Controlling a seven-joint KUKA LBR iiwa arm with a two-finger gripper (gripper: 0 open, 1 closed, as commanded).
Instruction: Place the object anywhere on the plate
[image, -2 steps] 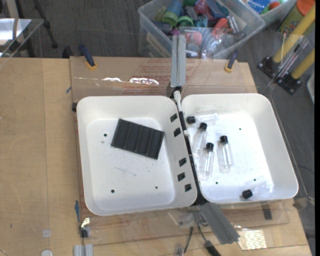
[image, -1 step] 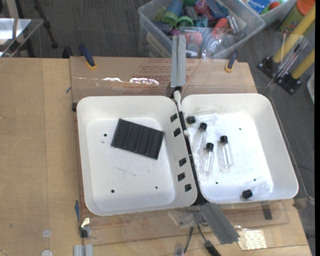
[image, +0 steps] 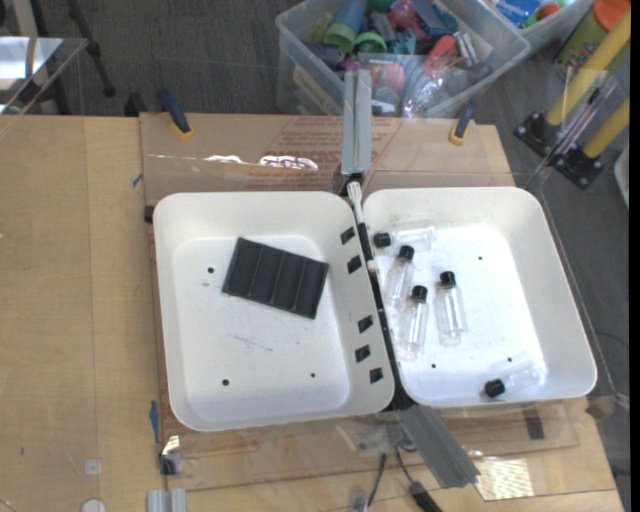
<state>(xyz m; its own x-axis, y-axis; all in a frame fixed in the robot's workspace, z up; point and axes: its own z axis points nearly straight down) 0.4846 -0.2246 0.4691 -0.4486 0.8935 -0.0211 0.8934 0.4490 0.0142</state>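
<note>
A dark ribbed rectangular plate (image: 276, 277) lies tilted in the upper part of the left white bin (image: 190, 400). In the right white bin (image: 560, 300) lie several small clear vials with black caps: one (image: 451, 303) near the middle, one (image: 416, 317) beside it, one (image: 403, 268) higher up, one (image: 407, 238) near the top left, and one (image: 514, 381) at the lower right.
A row of black clips (image: 362, 305) runs along the seam between the bins. A clear tub of colourful toys (image: 400, 45) stands behind the bins. A yellow and black stand (image: 580, 90) sits at the back right. Wooden bench surface (image: 70, 300) stretches to the left.
</note>
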